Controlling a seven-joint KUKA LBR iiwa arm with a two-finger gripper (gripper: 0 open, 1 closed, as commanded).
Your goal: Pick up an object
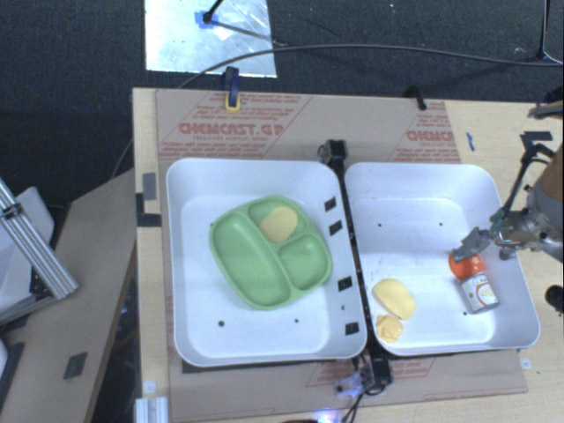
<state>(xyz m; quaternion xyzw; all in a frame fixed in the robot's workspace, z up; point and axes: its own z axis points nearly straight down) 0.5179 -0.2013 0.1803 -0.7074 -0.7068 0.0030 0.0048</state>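
Observation:
My gripper (474, 245) reaches into the right bin (423, 192) from the right, near that bin's right wall. Its tip sits just above and against a small red-orange object (465, 266). Right below that lies a small can (480, 294) with a red and white label, on its side. Two yellow pieces rest near the bin's front left corner, a larger one (394, 298) and a smaller one (388, 328). In the left bin (203, 192) a green divided plate (256, 267) carries a yellow piece (279, 225) in its far compartment.
A black divider (345, 236) with clips runs between the two bins. Both bins stand on a brown cardboard sheet (291, 126). A metal frame (35, 245) stands at the left edge. Cables cross the dark floor at the back.

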